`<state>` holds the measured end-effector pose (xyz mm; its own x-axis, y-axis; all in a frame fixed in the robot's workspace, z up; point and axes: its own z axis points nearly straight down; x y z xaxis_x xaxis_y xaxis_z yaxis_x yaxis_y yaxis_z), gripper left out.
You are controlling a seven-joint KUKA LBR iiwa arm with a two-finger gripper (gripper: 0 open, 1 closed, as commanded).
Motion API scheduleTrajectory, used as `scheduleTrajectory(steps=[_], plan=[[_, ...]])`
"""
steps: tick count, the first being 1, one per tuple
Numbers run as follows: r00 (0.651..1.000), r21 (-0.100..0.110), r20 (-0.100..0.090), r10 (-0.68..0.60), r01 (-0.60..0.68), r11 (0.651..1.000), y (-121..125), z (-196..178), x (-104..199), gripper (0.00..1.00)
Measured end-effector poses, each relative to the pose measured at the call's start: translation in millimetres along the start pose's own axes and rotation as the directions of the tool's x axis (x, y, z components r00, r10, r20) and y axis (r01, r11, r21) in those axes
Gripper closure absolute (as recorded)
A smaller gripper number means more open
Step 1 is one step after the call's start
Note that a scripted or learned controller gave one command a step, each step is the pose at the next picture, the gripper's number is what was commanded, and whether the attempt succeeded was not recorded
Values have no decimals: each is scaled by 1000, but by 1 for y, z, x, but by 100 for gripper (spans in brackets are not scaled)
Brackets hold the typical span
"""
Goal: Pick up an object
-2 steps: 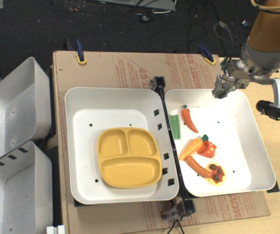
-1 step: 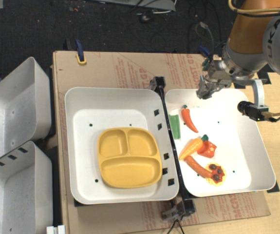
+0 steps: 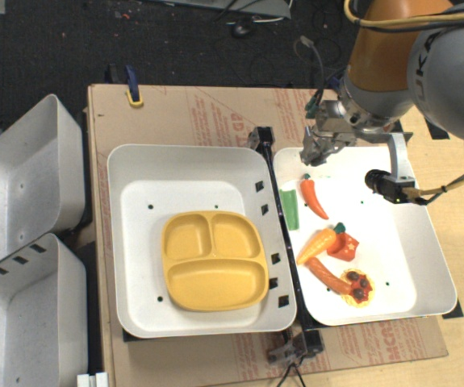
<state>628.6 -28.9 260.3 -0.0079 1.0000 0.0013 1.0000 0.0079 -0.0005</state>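
Note:
My gripper (image 3: 315, 150) hangs over the far left corner of the right bin (image 3: 425, 240), nothing visibly in it. Just below it in the view lies a red chili pepper (image 3: 315, 198), with a green strip (image 3: 290, 208) beside it against the bin's left wall. Nearer the front sit an orange carrot (image 3: 315, 245), a red bell pepper piece (image 3: 345, 247), a brown sausage (image 3: 328, 275) and a small red and dark item (image 3: 359, 289). The left bin (image 3: 135, 208) holds a yellow divided plate (image 3: 214, 260).
A black part on a white bracket (image 3: 386, 185) hangs from the arm over the right bin's far side. A black divider (image 3: 276, 216) runs between the bins. Two white tubs (image 3: 22, 216) stand at the left. The brown bench (image 3: 191, 111) shows behind the bins.

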Motion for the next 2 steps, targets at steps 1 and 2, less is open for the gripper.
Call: scheduleTrajectory(steps=[1,2], plan=[[1000,-2,0,-1,1,1000,8,4,54,100],[1000,1,1,1,-1,1000,4,11,97,100]])
